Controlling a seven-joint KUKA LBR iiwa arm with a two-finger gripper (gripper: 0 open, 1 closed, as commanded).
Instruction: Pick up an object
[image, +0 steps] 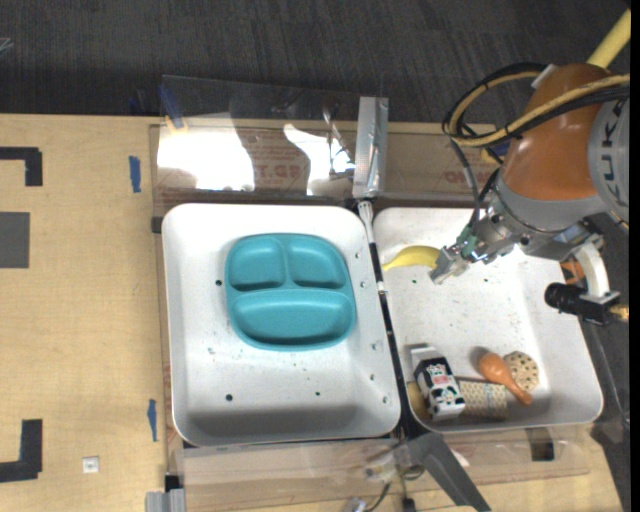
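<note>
Nothing is picked up yet, I think: the little box (439, 384) and the orange toy (503, 371) lie at the near end of the right bin (560, 340). Farther back, the gripper (452, 260) hangs just beside the banana (409, 258), holding nothing, and I cannot tell if it is wide or narrow.

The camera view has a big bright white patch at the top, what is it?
In the camera view, that is glare: light bouncing off the clear panel behind the left bin. It hides what lies behind. The teal tray looks sharp; the gripper by the banana looks slightly blurry.
</note>
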